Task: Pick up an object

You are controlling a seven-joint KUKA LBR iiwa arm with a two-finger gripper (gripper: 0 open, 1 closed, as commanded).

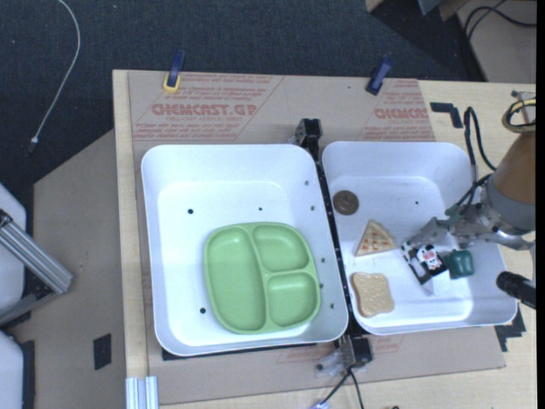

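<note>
In the right bin lie three loose things: a pizza slice near the middle, a piece of toast just below it toward the bin's front wall, and a brown disc above them close to the divider between the bins. The slice and the toast sit near each other but apart; the disc lies apart from both.

The gripper is down inside the same bin, to the right of the slice and toast, near them but touching neither. A teal part shows beside it on its right. Whether its grip is spread or closed cannot be told from this angle, and nothing can be seen caught in it. The arm reaches in over the bin's right wall.

The left bin holds a green tray with three compartments, lying flat toward the bin's front. Both bins rest on a cardboard sheet with red print.
</note>
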